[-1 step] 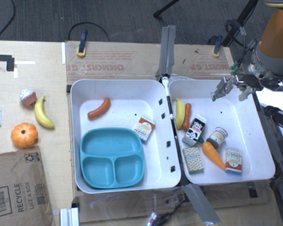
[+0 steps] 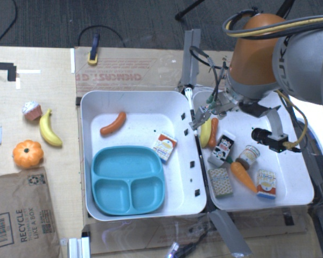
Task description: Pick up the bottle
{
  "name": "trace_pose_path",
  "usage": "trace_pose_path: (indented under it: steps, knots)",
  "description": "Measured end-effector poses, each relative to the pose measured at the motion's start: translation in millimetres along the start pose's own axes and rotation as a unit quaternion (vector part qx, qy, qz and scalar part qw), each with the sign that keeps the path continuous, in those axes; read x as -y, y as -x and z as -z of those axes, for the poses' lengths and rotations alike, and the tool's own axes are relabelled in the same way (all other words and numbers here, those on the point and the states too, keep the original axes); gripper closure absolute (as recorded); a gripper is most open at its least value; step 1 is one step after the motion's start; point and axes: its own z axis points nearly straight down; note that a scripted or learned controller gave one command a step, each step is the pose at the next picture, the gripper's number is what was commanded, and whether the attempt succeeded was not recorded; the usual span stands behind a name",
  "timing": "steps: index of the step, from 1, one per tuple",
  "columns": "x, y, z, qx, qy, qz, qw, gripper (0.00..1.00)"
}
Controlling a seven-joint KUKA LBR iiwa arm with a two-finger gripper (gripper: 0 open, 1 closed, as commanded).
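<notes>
Looking from the metal two-finger gripper [image 2: 200, 120] (spread or closed: could not tell), found the small brown-capped bottle [image 2: 248, 156] down-right past the cow-patterned carton [image 2: 222, 148], tilted, just beside the orange carrot [image 2: 242, 177].

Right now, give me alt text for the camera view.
The gripper hangs over the right bin's left edge, above a banana; the bottle lies nearby by a carrot. The left bin holds a blue tray.
</notes>
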Motion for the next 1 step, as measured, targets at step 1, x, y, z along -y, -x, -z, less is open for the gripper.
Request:
trace_pose_path:
  steps: [1]
  knots:
    - [72.8, -65.9, -0.1, 0.0, 0.0, -0.034, 0.9994, 0.0]
